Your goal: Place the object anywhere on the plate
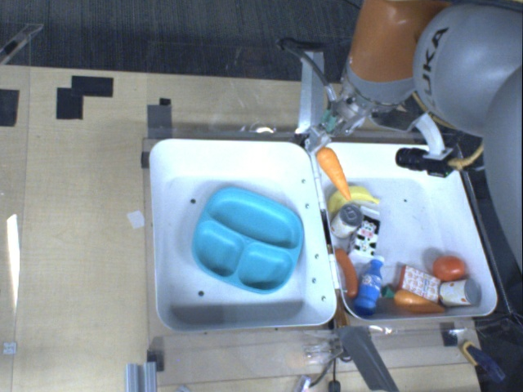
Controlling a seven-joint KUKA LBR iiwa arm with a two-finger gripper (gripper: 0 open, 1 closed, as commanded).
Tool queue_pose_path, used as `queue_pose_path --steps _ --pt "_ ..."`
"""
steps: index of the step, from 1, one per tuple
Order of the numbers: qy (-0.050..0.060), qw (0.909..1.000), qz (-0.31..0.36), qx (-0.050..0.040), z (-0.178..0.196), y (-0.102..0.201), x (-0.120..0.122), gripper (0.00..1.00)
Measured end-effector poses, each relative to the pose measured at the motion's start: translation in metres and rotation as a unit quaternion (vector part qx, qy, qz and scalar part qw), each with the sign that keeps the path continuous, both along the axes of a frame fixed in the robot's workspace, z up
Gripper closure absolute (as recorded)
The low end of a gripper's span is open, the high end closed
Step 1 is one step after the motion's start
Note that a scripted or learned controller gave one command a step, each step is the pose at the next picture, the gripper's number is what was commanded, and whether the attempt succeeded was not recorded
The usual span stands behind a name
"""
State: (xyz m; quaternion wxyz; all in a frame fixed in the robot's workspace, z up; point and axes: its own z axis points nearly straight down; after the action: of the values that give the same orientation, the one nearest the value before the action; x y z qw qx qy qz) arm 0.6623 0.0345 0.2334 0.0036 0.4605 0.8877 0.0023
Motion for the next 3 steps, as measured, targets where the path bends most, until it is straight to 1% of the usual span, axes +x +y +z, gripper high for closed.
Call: queue_pose_path --steps 1,2,3 --pt "0.001 0.997 -0.078 0.0004 0.011 -0.015 -0.013 1.0" --pt "0.001 0.9977 -0.068 0.001 0.031 0.079 -0.06 1.0" --pt "0.001 0.9977 -0.068 0.0009 0.031 0.079 -0.06 0.0"
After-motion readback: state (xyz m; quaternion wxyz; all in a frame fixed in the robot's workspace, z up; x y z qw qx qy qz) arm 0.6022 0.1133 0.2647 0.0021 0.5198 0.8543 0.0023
